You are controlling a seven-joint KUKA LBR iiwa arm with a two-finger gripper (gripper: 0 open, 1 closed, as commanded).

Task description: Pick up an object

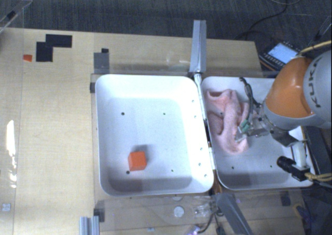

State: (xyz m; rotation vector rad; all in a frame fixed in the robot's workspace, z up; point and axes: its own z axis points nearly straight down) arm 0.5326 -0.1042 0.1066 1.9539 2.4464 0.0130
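Arm: we see the grey arm with its orange band [290, 91] reaching in from the right over the right bin; the letters "KU" read on its housing.
Gripper: the two-finger gripper [248, 127] sits low at the right edge of the cloth; we cannot tell its state.
Pink crumpled cloth [225, 120]: we find it in the left part of the shallow white right bin [259, 177], next to the divider.
Small orange cube [137, 161]: we locate it in the near part of the shallow white left bin [150, 99], well apart from the gripper.
Bench: pale wooden bench [52, 140] bears black markers [51, 46] far left.
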